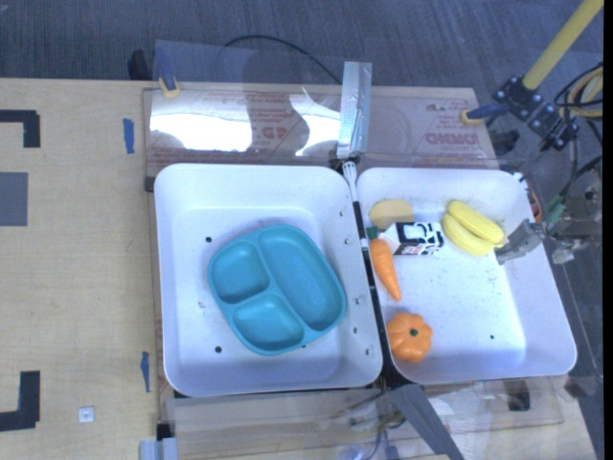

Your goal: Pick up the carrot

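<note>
The orange carrot [385, 267] lies along the left wall of the right bin [536, 338], its green top pointing to the back. My gripper [518, 241] hovers at that bin's right rim, just right of the bananas and well to the right of the carrot. Nothing shows between the gripper and the carrot except the open bin floor and the other toys.
In the right bin lie yellow bananas [472, 226], a pale yellow piece [390, 211], a black-and-white item [420, 238] and a small orange pumpkin [409, 337]. A blue divided plate [276, 287] sits in the left bin [182, 209]. Cables and a yellow pole [570, 29] stand at the back right.
</note>
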Available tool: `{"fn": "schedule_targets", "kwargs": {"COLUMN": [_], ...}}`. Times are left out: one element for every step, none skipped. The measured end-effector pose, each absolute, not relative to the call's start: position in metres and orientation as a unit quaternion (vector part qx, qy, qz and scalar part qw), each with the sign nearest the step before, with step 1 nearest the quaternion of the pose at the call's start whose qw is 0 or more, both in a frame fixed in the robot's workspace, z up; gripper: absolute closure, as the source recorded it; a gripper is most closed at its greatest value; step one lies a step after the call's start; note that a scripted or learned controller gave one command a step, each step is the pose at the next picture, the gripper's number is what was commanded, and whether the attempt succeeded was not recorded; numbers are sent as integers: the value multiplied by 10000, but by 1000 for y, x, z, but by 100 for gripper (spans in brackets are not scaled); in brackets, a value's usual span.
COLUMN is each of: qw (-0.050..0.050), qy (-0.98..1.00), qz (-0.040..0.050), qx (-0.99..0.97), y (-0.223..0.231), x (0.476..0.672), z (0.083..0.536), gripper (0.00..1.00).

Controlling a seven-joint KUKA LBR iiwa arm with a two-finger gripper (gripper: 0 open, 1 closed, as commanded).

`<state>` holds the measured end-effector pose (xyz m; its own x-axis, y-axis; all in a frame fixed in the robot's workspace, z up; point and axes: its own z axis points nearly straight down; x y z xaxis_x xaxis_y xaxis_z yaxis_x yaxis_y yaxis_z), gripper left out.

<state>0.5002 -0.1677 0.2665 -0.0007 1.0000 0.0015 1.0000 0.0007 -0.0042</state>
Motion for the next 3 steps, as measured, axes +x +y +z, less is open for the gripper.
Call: {"fn": "schedule_targets", "kwargs": {"qw": [51, 4, -10], "qy": [-5634, -5303, -5295], "qz": [33, 3, -16], "qx": [-8262, -8478, -8483], "y": [-151, -125, -126], "x": [504, 528, 530], "z": [116, 86, 97], "gripper": [0, 0, 100]}}
